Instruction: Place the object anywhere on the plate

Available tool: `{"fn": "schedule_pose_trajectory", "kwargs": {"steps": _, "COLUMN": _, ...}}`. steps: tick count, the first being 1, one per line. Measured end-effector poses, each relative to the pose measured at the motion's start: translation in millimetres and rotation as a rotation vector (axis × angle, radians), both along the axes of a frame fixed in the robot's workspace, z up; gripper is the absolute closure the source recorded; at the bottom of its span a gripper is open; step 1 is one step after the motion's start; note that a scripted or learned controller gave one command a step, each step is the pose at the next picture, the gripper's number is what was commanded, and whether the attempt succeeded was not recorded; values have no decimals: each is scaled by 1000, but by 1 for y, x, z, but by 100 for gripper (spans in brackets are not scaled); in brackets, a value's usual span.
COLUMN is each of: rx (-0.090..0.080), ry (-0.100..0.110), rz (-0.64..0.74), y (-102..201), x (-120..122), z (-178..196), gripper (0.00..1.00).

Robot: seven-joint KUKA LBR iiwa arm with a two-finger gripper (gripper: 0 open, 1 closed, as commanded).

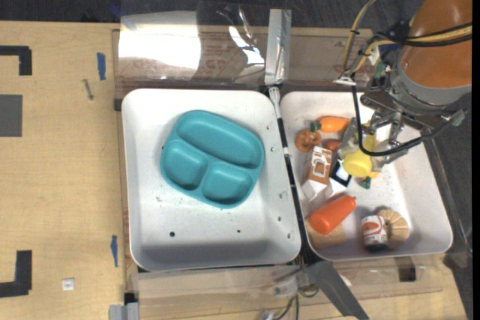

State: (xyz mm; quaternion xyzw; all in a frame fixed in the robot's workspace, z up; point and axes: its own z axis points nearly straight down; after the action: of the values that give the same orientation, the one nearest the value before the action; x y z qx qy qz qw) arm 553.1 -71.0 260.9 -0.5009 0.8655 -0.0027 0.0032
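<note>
A teal plate (212, 157) with three compartments lies in the left bin (142, 228), with nothing on it. In the right bin (431, 228) lie several toy foods. Among them is a yellow lemon-like piece (358, 163) near the bin's middle. My gripper (381, 139) hangs over the right bin's upper part, just above and to the right of the yellow piece, partly hidden by cables. Whether it touches that piece is unclear.
The right bin also holds an orange piece (334, 125), a small brown item (306, 139), a brown and white carton (321, 163), an orange-red bottle shape (332, 213), a red and white can (373, 231) and a tan ball (396, 223). A clear plastic sheet (195, 49) lies behind the bins.
</note>
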Motion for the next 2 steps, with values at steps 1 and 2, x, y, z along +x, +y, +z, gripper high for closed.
{"fn": "schedule_pose_trajectory", "kwargs": {"steps": 1, "rx": 1, "ry": 8, "rz": 324, "y": -88, "x": -70, "z": -43, "gripper": 100}}
{"fn": "schedule_pose_trajectory", "kwargs": {"steps": 2, "rx": 1, "ry": 3, "rz": 701, "y": -103, "x": 2, "z": -61, "gripper": 100}}
